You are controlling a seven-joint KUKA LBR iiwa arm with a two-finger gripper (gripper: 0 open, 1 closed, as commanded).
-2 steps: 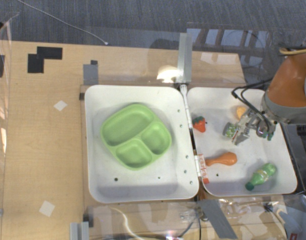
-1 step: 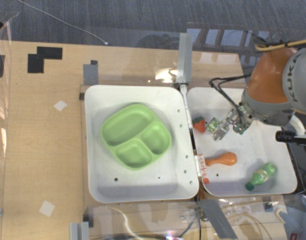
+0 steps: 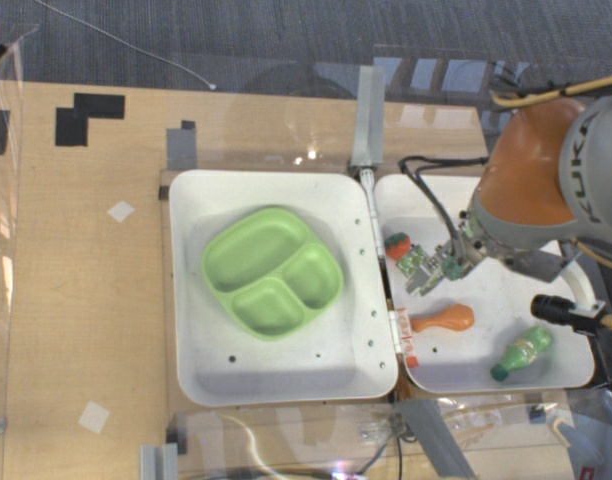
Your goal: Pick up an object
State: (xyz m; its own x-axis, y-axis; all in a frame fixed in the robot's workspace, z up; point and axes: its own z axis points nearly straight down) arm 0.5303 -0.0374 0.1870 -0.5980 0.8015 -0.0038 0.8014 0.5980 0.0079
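Observation:
My gripper [image 3: 424,271] hangs low over the left part of the right bin [image 3: 576,373], below the orange-banded wrist. Just up and left of it lies a small red and green toy [image 3: 396,244], close to the gripper tip; whether they touch is unclear. An orange drumstick-shaped toy [image 3: 444,319] lies below the gripper, apart from it. Near the bin's front right corner rests a green bottle [image 3: 521,353] on its side. I see nothing plainly held in the gripper.
The left bin [image 3: 201,373] holds a light green divided plate [image 3: 273,272]. A metal divider [image 3: 367,128] runs between the bins at the back. Black cables [image 3: 431,208] trail from the arm over the right bin.

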